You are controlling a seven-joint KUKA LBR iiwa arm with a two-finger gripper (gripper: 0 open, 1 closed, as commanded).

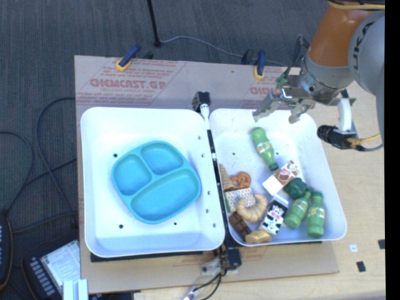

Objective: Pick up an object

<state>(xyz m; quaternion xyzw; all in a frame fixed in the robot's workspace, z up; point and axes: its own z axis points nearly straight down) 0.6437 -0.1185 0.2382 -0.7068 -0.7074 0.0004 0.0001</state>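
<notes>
Our gripper [280,112] hangs over the far edge of the right bin [325,167], its fingers spread wide and holding nothing. The green bottle [264,147] lies just below it, away from the pile. We think we should go straight down and squeeze its middle.

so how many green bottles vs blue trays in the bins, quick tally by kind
green bottles: 3, one alone at the back of the right bin, two side by side at its front right
blue trays: 1, the divided tray in the left bin
total: 4
</notes>
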